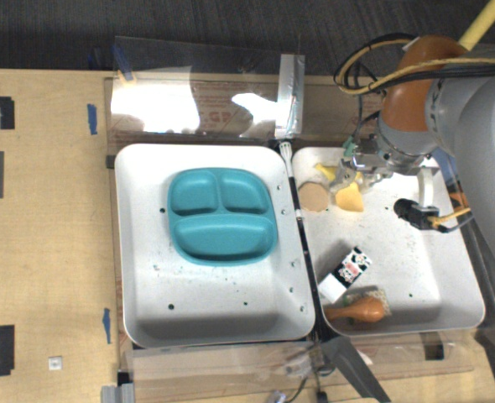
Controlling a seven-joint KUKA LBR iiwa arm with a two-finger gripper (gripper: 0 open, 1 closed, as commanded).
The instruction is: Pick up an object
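**Ctrl:** What's the bench look like on yr feed?

**Me:** I've got a pale plywood bench [46,250] w/ black tape marks [4,112] on its left side & bits of blue tape [91,118] near the bins. Dark carpet-like floor [189,7] runs along the top. A clear plastic sheet [197,99] stands behind the left bin [138,250], w/ glare on it.

**Ctrl:** Bins?

**Me:** Two white ones, side by side, meeting down the middle. The left bin has a teal divided plate [222,215] lying flat, approx centre. The right bin [415,267] is speckled w/ small dark marks.

**Ctrl:** Arm & gripper?

**Me:** The arm [474,116] comes in from the right. The gripper [358,168] sits over the right bin's far-left corner. I can't tell from here if it's open or closed.

**Ctrl:** Where are the objs?

**Me:** Yellow wedge [351,198] is just below the gripper, touching or nearly, can't say which. Tan cylinder [313,197] is just left of the wedge, by the bin's left wall. A small yellow piece [324,173] sits beyond the cylinder, partly hidden. Cow-print carton [349,270] lies tilted nearer the front, well apart from the gripper. Orange-brown piece [363,310] is by the front rim, just beside the carton's white end.
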